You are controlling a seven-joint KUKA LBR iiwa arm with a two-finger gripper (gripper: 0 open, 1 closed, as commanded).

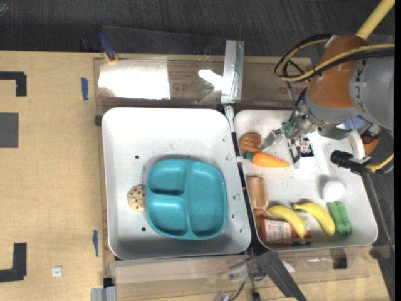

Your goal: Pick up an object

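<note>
The claw (289, 144) hangs low over the far end of the right bin (357, 196), its two dark fingers spread narrowly apart with nothing between them. Just beside it, toward the divider between the bins, lies an orange carrot (271, 161), the nearest thing to grasp. It looks like a light, hard plastic toy with a smooth skin that could slip; a hold across its thicker middle seems safest, since the tapered tip would likely squirt free. Touching or nearly touching the carrot's green end sits a small brown rounded piece (249, 142), which could crowd a finger on that side. Nearer the camera from the claw lie a tan block (257, 192), a red-labelled bottle (276, 231) on its side, two yellow bananas (306, 217) overlapping it, a green piece (339, 218) and a white ball (333, 189); these are well apart from the carrot. Farther still, across the divider, the left bin (125, 137) carries a teal divided plate (187, 197) with a speckled ball (136, 198) beside it.
</note>
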